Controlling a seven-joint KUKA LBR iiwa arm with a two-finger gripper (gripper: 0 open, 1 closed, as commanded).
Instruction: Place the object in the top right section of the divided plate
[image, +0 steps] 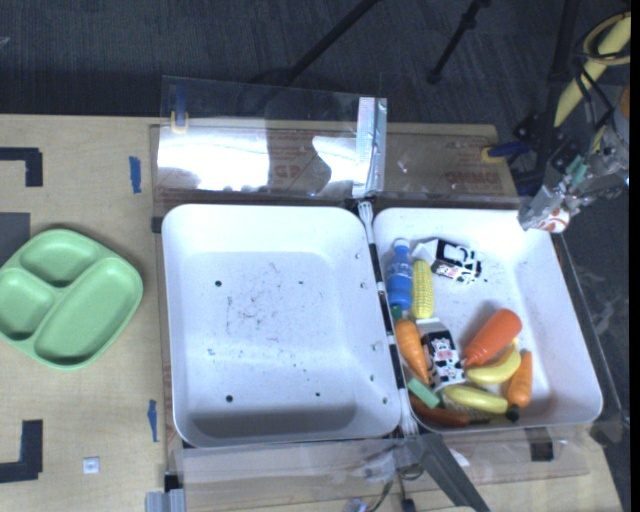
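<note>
The green divided plate (131, 276) lies on the bench at the far left, outside the bins, with three sections showing nothing in them. My gripper (547, 212) hangs over the far right corner of the right bin (560, 290), above its rim. Its tip is small and blurred. The toy food lies in a heap in that bin, below and left of the gripper: a blue bottle (400, 279), a corn cob (423, 288), a black-and-white item (458, 262), carrots (410, 346), a large orange piece (492, 335) and bananas (496, 371).
The left bin (270, 310) stands between the plate and the right bin. A clear plastic sheet (270, 150) lies behind the left bin. Black and blue tape marks dot the wooden bench. Cables and yellow hoses hang at the upper right.
</note>
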